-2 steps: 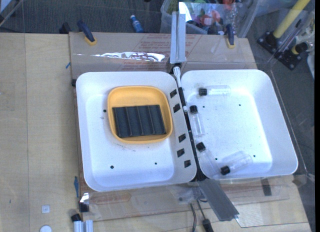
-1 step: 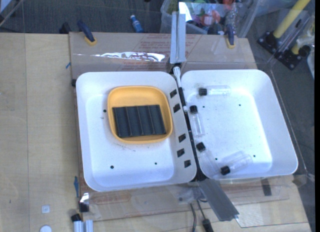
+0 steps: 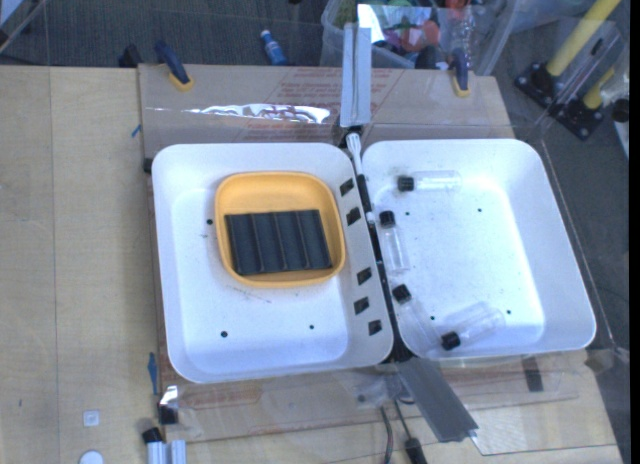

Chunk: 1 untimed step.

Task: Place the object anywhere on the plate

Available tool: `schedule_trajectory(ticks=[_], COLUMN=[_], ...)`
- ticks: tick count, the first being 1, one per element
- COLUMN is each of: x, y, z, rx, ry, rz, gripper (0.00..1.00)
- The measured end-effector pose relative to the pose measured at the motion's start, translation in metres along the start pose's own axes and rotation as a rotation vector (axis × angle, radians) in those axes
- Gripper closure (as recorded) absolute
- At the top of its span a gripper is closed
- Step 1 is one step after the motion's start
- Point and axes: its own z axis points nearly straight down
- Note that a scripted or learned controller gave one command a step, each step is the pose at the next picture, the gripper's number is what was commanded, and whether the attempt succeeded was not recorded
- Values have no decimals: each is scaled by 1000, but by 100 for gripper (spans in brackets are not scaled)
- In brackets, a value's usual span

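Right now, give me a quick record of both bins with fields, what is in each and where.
left bin: holds the yellow plate
on the plate: dark ridged block, lying flat, inside the rim
right bin: three clear tubes with black caps, one upper left, one by the divider, one lower middle
task status: block already rests on the plate

A yellow plate (image 3: 280,227), squarish with rounded corners, lies flat in the left bin (image 3: 190,342), a bit above the bin's middle. On the plate rests a dark ribbed block (image 3: 278,242), flat, with four ridges running front to back. It covers most of the plate's floor, slightly tilted against the plate's edges.
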Motion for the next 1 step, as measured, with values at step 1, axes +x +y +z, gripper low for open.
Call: schedule_trajectory(ticks=[1], x=[0], y=[0], z=[1], rx=[-3], ry=[-1], rz=[-349], gripper=[100])
